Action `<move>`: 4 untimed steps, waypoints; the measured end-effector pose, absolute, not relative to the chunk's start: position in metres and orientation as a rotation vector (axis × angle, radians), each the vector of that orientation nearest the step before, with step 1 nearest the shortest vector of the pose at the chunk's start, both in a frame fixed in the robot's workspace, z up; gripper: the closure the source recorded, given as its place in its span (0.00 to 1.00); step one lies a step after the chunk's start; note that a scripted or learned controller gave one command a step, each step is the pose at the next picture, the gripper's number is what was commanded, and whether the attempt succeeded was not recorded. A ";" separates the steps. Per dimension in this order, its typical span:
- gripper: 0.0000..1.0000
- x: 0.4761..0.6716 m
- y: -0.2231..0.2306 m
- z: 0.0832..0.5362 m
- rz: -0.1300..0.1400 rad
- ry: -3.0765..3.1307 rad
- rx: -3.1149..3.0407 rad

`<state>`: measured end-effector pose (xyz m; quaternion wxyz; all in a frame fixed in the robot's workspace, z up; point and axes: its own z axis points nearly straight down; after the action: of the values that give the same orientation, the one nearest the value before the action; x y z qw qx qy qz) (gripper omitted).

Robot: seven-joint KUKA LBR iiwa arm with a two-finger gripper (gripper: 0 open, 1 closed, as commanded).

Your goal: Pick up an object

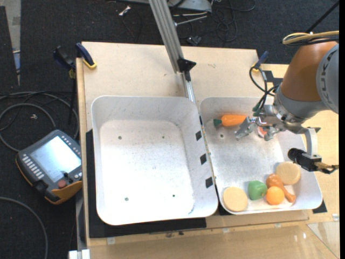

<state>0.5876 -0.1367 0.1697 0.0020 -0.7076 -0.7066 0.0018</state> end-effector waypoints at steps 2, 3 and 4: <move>1.00 0.580 -0.134 0.134 -0.001 -2.221 -2.224; 1.00 0.586 -0.139 0.179 -0.004 -2.226 -2.223; 1.00 0.587 -0.139 0.220 -0.004 -2.227 -2.223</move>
<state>0.5870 -0.1388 0.2201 -0.0027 -0.7064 -0.7078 -0.0014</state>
